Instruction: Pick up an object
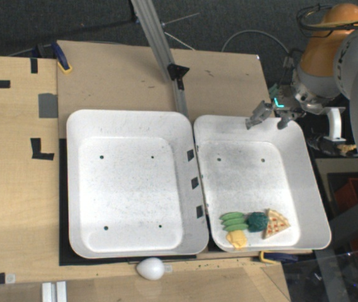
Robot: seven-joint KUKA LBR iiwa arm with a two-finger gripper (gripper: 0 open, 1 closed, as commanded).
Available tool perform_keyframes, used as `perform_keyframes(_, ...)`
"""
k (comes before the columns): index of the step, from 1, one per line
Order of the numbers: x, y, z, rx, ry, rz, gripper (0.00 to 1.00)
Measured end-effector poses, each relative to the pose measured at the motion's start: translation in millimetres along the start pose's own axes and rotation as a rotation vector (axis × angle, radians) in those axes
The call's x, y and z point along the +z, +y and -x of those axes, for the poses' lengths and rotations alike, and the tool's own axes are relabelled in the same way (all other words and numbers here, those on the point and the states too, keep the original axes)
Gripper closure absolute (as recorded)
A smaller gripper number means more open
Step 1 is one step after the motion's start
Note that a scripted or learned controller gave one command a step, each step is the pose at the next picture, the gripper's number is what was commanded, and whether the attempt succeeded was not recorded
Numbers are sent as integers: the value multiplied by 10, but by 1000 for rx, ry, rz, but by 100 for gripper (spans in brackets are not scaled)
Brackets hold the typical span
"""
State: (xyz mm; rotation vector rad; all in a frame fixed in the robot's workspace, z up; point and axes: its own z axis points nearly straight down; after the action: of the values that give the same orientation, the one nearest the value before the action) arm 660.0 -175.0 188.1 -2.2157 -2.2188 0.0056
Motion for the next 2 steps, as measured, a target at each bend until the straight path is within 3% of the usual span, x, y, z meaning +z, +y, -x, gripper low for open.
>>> perform_keyframes(1, -36, 11, 5, -1, -3, 5, 0)
perform_keyframes(2, 555, 39, 83, 0, -3, -1, 0)
